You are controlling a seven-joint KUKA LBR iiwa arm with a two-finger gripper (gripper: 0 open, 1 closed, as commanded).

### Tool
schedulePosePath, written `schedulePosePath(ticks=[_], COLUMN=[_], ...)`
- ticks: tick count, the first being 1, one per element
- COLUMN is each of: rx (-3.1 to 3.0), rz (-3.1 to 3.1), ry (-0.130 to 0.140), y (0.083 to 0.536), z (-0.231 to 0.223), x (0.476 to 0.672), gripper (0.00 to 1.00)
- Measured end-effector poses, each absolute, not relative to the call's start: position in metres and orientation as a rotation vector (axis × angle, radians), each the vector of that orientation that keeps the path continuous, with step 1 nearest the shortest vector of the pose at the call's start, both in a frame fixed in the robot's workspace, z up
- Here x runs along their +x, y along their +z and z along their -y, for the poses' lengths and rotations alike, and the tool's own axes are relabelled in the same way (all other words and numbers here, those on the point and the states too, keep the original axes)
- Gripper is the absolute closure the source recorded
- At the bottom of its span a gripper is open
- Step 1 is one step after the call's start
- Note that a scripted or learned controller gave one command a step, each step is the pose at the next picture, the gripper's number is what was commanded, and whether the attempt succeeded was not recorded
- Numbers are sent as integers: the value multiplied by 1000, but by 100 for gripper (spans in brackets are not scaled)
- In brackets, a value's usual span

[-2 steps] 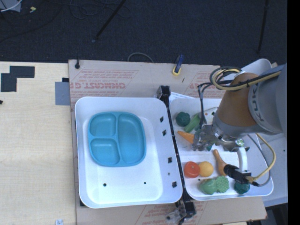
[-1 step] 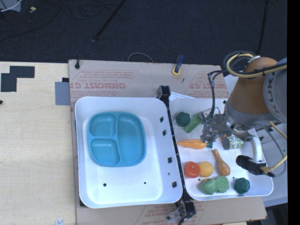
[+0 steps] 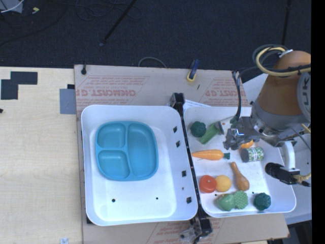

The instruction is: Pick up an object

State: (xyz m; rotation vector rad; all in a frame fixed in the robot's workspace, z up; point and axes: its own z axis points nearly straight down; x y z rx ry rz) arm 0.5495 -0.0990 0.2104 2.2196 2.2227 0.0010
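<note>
From the camera view, you look down on a tabletop (image 3: 35, 151) of pale wood carrying a cardboard sheet (image 3: 132, 88), and on that sheet two shallow white bins lie side by side. The left bin (image 3: 101, 207) holds a blue divided plate (image 3: 127, 151) with three compartments, lying flat toward the bin's upper half. The right bin (image 3: 284, 200) carries the toy foods you may pick from. A dark green broccoli piece (image 3: 198, 129) lies near its upper left corner, with a green pepper-like piece (image 3: 210, 132) touching it on the right. Below them an orange carrot (image 3: 208, 155) lies crosswise, its green tip pointing right. Nearer the front edge you see a red tomato (image 3: 207, 183) touching a yellow-orange round fruit (image 3: 223, 183), and a brown drumstick (image 3: 239, 176) tilted just beside them. Along the front edge sit a light green leafy piece (image 3: 232, 201) and a dark green round piece (image 3: 262, 201), well apart from each other.

The arm (image 3: 284, 93) reaches in from the right, its orange band above the wrist. The gripper (image 3: 236, 137) hangs low over the upper middle of the right bin, between the pepper-like piece and a small can (image 3: 253, 154) with a green-patterned label. A small orange piece (image 3: 247, 144) shows just beside the gripper, above the can. You cannot tell whether the gripper holds anything; its tip is too small and dark to read
</note>
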Motion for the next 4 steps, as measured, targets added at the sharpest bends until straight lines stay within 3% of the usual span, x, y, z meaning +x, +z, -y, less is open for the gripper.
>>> schedulePosePath(ticks=[1, 3, 4], rx=[2221, 2219, 2220], rz=[-2223, -2229, -2230], ry=[0, -2, -4], y=[228, 225, 215], z=[99, 4, -52], x=[550, 578, 579], gripper=[100, 100, 100])
